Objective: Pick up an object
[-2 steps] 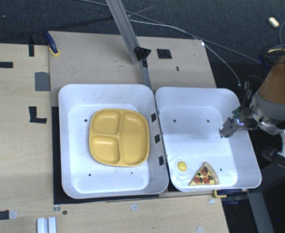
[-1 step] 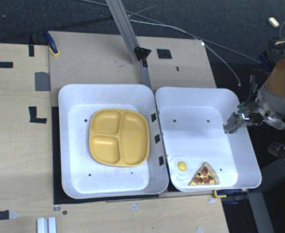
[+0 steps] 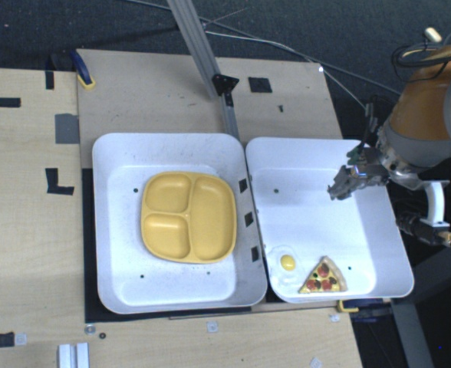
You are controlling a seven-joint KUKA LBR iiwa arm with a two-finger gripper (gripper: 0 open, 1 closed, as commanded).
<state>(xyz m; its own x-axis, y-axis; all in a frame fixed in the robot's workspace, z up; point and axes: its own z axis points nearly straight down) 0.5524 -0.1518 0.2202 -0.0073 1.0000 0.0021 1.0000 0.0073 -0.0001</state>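
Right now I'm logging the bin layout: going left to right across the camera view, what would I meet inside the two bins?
Yellow divided plate in the left bin → fried egg toy → pizza slice toy, both in the right bin → gripper over that bin's right side.

I can read no text, label, brand, number or sign anywhere here. The dark tape pieces [image 3: 260, 85] on the bench [image 3: 149, 90] carry no writing, and both white bins [image 3: 106, 205] are plain.
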